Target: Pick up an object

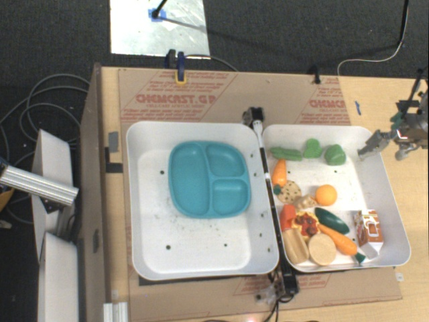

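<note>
Hovering beyond the right bin (387, 180) of glossy plastic toy food (315, 213), the metal claw (389, 141) hangs released.

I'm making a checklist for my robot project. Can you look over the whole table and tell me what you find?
Surface: brown board bearing two white bins, the left bin and the right bin.
Job's things: toy food piled in the right bin, including an orange ball, a carrot and a small carton.
Clutter: teal divided plate in the left bin.
Hand: hand at the right bin's far right rim, holding nothing.
Cables: black cable top right; cable loops on the left.
Surroundings: dark floor, silver sheet at top.
</note>
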